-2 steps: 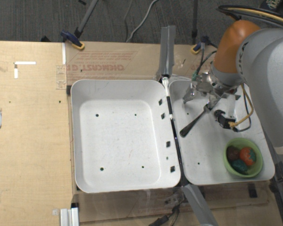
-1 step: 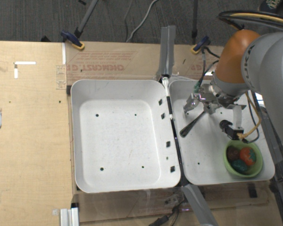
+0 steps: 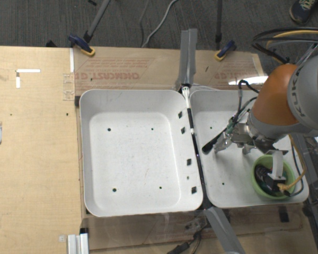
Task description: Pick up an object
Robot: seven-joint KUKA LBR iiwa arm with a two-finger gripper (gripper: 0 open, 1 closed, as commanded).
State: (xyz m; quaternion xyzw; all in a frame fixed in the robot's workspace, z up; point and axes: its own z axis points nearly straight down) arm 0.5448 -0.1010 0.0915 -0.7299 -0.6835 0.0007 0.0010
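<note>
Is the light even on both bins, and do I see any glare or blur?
Camera view: light is soft and even; the left shallow white plastic bin shows no glare; the right white bin has only faint shadow under the grey arm with orange band; edges look sharp.

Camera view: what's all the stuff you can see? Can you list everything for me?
bins: two, white, side by side on the bench
bowl: one, green, near right corner of the right bin
thin stick: one, black, right bin, next to the gripper
clamps: two, blue with yellow tips, bench's far edge
cardboard: one, brown, behind the bins
arm: one, grey with an orange band, reaching from the right
gripper: one, over the right bin
</note>
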